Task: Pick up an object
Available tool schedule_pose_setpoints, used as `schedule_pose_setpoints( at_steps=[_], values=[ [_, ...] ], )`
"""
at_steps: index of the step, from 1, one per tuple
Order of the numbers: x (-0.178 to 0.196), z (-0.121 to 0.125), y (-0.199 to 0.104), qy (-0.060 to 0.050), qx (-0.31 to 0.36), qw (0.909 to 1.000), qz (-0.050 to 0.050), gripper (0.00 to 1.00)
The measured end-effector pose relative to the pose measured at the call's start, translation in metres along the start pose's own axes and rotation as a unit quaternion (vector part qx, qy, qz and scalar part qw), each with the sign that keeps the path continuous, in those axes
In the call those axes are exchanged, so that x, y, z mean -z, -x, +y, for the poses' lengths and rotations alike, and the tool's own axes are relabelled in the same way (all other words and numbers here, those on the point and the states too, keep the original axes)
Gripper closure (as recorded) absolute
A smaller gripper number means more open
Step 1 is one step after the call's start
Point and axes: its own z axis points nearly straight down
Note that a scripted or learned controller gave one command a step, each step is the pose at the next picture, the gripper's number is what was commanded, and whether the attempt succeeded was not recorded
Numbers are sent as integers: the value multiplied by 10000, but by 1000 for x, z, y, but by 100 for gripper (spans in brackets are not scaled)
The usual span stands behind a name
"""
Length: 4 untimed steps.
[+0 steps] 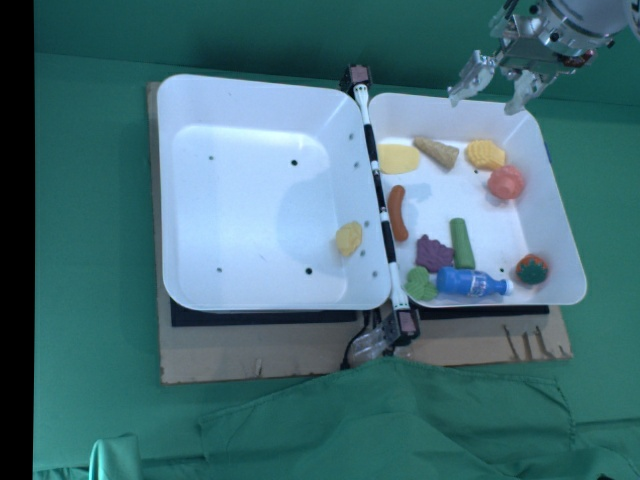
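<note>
My two-finger gripper (497,86) spread wide, nothing between jaws, hovering over right white plastic bin (563,236) far rim. Yellow ridged toy (485,153) just below jaws; descend straight, straddle it, then clench.

Green bench (90,218), cardboard sheet (200,363), two white bins (190,98)
</note>
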Motion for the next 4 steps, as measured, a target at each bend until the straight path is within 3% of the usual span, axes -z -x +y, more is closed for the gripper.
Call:
schedule_pose_setpoints(
  at_steps=[1,2,3,4],
  values=[
    [-72,-73,-5,-50,-15,10000,6,0],
    [-16,-31,-46,44,31,10000,3,0],
    [-104,14,-23,-24,-7,10000,-8,0],
    [-92,-40,70,-7,-50,10000,-15,0]
  ],
)
